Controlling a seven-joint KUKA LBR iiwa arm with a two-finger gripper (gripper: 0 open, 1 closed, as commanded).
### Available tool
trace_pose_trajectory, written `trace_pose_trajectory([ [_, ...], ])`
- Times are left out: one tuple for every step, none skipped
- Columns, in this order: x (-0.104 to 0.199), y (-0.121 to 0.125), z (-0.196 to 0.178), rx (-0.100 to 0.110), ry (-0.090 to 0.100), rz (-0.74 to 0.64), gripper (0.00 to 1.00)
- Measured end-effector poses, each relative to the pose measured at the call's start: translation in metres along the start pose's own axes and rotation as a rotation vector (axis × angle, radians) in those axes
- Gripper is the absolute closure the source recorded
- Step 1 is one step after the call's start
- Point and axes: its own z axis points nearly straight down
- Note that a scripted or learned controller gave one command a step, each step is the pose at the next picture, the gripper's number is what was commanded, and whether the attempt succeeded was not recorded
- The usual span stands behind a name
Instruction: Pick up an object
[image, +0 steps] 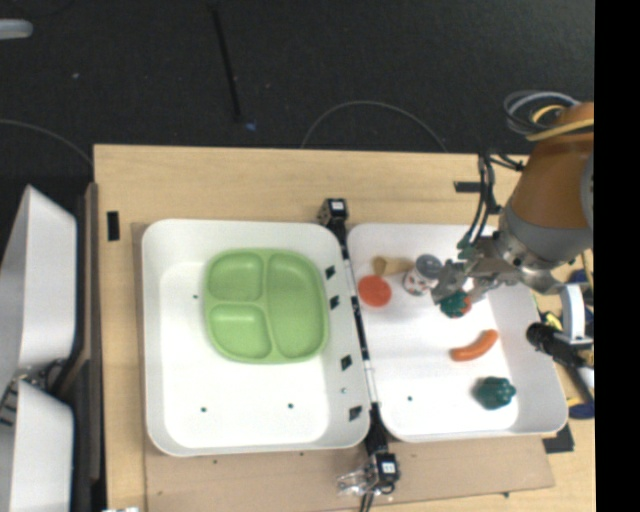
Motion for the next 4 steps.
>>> trace_pose_trajectory([
  [0.057, -0.015, -0.002, 0.0, 0.002, -0.002, 1.0],
  [0.109, -0.03, -0.003, -0.001, 0.002, 0.006, 1.0],
  [0.155, -0.029, -0.011, -0.001, 0.002, -0.003, 1.0],
  [0.211, -0.044, -0.016, 0.001, 0.004, -0.005, 1.0],
])
